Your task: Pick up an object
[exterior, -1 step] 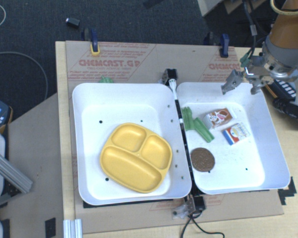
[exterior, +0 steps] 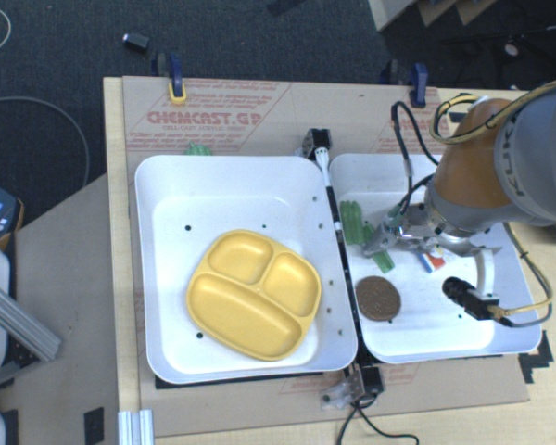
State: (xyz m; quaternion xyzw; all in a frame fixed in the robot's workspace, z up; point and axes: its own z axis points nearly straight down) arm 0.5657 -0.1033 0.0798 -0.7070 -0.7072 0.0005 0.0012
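Cardboard-topped bench, two white bins: my gripper hangs low in the right one, grip state unreadable. Just below it lies the small dark-green block, the round brown disc beyond.

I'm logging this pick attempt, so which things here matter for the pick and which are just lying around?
Job in hand:
gripper
green block
brown round disc
small red and blue piece
right bin

Lying about:
yellow divided plate
left bin
blue clamps
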